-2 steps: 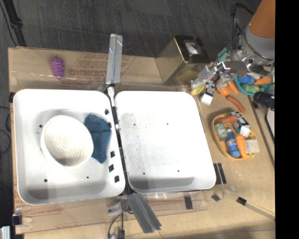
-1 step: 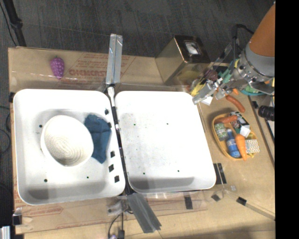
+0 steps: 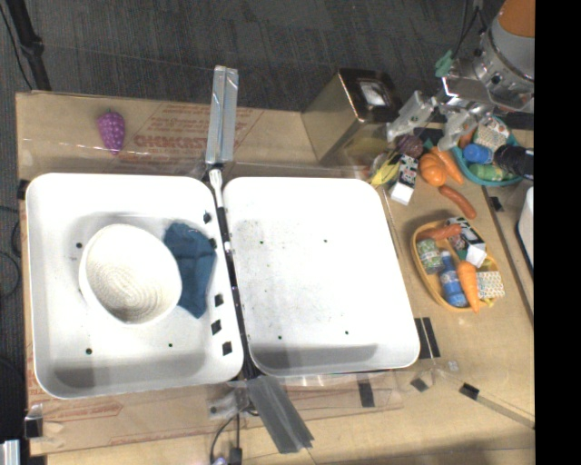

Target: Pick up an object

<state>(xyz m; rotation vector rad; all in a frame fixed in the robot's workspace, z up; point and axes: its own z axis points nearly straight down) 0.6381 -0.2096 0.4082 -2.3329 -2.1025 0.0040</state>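
In the left bin (image 3: 54, 363) a white woven dome-shaped object (image 3: 132, 272) lies next to a crumpled blue cloth (image 3: 192, 265), which touches its right side. My gripper (image 3: 434, 111) hangs at the far upper right, outside both bins, above a heap of small toys (image 3: 427, 163) on the bench. The arm's orange band (image 3: 519, 14) shows at the top right corner. The right bin (image 3: 318, 272) lies below and to the left of the gripper.
A purple grape-like toy (image 3: 112, 130) sits on the bench behind the left bin. A brown box (image 3: 359, 102) stands behind the right bin. A yellow bowl (image 3: 419, 259) and a teal bowl (image 3: 470, 173) of small toys sit at the right, with a carrot (image 3: 459, 201) between them.
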